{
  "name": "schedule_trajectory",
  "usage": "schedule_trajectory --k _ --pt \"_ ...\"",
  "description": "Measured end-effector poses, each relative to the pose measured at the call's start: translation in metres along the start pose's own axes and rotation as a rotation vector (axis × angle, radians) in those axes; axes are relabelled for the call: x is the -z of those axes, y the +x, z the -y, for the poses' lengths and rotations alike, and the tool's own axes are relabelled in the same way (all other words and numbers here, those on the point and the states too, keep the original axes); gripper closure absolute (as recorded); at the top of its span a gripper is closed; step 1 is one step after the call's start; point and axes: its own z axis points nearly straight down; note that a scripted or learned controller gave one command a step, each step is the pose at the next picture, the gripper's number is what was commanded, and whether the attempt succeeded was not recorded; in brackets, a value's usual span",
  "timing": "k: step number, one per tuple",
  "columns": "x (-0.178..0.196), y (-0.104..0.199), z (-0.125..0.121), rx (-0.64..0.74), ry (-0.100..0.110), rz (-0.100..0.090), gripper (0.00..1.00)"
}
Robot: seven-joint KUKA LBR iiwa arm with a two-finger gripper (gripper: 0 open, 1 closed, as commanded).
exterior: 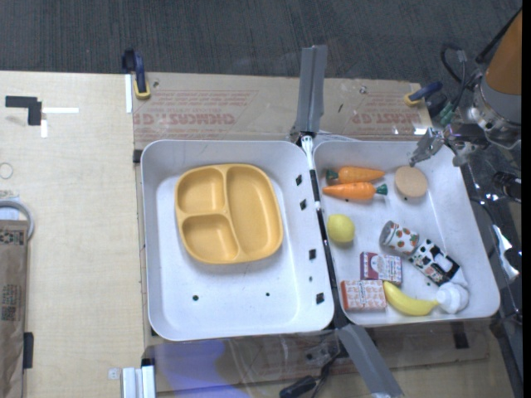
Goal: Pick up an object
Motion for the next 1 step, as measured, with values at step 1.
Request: schedule_trajectory --k 1 --pt "-0.1155 -0.0123 -0.0199 -0.013 0.005 -0.013 0.0"
